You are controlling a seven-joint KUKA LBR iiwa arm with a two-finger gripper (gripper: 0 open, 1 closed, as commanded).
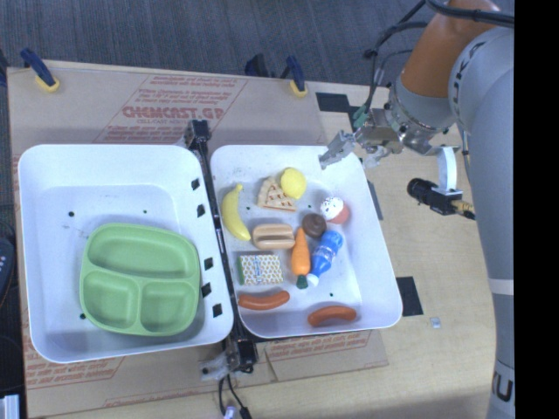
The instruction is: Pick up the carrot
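A carrot (pixel 300 253) lies wedged among toy foods in the right bin (pixel 374 260) (hard to reach). The gripper (pixel 339 153) hovers near the bin's far corner, jaws released, holding nothing.

Bench (pixel 428 356) w/ cardboard sheet (pixel 175 103), two white bins (pixel 52 182) side by side.

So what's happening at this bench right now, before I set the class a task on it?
A grey robot arm reaches in from the right, its gripper hovering over the far right corner of the right bin, holding nothing. The carrot lies untouched among toy food in that bin, between a hot dog and a blue bottle. The left bin holds a green tray.
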